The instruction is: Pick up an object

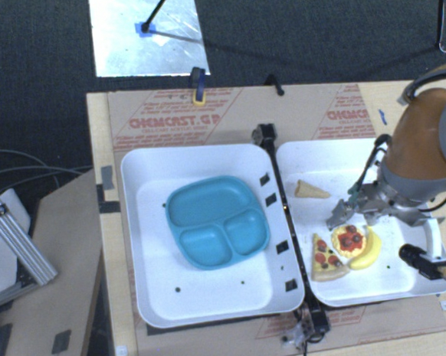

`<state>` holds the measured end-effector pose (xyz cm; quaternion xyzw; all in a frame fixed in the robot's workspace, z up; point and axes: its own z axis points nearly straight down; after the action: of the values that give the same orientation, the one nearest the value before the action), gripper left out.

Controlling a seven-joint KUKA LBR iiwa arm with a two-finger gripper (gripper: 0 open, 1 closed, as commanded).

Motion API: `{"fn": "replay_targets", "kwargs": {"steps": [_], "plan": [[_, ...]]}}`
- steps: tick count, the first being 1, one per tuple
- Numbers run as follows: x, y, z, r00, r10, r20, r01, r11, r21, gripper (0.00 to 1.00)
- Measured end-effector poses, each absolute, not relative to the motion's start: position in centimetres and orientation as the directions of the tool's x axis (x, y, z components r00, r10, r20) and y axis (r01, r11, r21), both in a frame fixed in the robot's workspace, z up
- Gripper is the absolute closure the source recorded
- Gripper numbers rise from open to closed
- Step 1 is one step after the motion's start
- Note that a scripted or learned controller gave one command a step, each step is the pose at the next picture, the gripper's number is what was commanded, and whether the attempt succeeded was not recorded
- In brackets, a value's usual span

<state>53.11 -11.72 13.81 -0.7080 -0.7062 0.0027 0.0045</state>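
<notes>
Clutter is the risk: the tool [347, 216], its opening impossible to tell, hovers in the right bin [313, 155] over a toy tart [349, 239], banana [369, 251] and pizza slice [324, 256] touching just beneath it; a descent could nudge them apart or pinch two.

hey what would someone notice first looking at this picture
Probably the bright blue divided plate in the middle of the left bin. Next, the grey and orange arm reaching in from the right, its gripper low over toy food in the right bin: a pizza slice and a yellow banana.
</notes>
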Motion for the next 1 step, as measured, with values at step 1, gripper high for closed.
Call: {"fn": "replay_targets", "kwargs": {"steps": [1], "plan": [[49.43, -12.87, 8.56, 0.001, 1.000, -0.001, 1.000, -0.001, 0.009, 0.00]]}}
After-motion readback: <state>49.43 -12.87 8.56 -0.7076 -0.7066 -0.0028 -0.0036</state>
